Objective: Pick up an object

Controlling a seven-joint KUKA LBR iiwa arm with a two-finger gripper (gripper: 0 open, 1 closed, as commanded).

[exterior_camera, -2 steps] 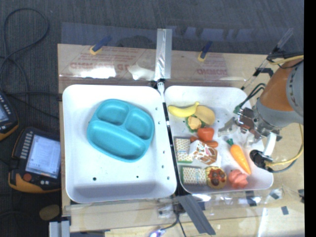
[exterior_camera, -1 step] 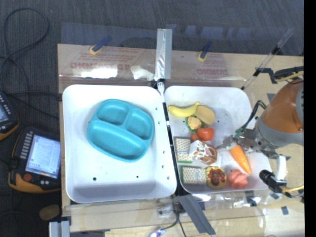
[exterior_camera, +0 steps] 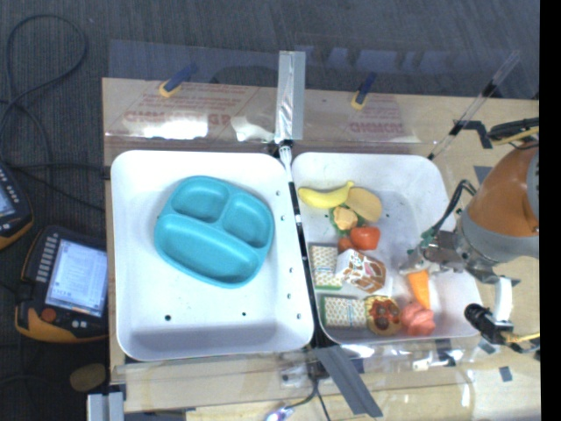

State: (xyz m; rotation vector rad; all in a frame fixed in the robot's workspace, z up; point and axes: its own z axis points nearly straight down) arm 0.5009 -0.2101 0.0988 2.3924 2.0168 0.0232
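Just left of the tool (exterior_camera: 429, 257) (finger state cannot be told) lies an orange carrot (exterior_camera: 420, 286), food pieces beyond it.

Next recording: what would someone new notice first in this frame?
Probably the blue divided plate, alone in the left bin. Next, the colourful toy food crowding the right bin: a banana at the top, a tomato below it, a carrot beside the gripper.
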